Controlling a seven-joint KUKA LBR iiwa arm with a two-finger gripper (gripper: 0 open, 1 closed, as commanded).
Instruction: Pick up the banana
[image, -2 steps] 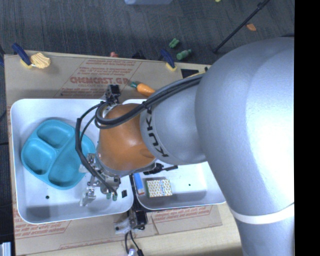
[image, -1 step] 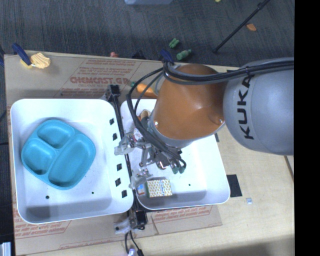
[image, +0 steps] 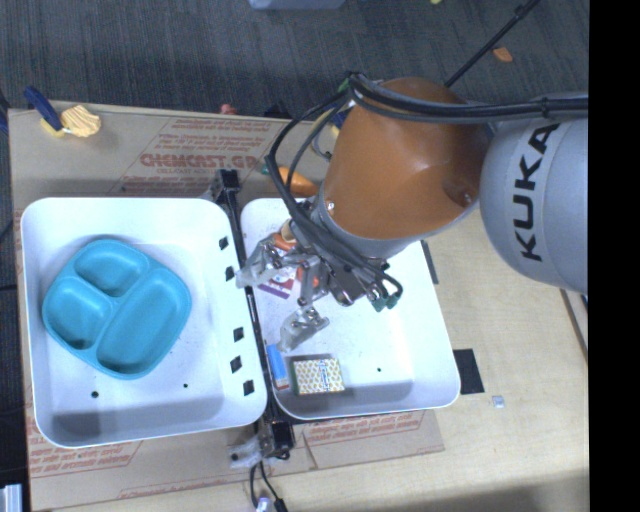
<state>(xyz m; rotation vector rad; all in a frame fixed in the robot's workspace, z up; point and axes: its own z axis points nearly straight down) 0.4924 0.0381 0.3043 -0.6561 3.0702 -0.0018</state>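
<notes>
holding a blue tray, left bin; right bin, a small box.

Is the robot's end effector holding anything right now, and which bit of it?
It cannot be told. The end effector hangs over the right bin, above a small patterned box, with nothing seen between its tips.

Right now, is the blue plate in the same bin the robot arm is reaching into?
No, the blue plate lies in the left bin, while the arm hangs over the right bin.

divided plate in left bin, box in right bin
</notes>
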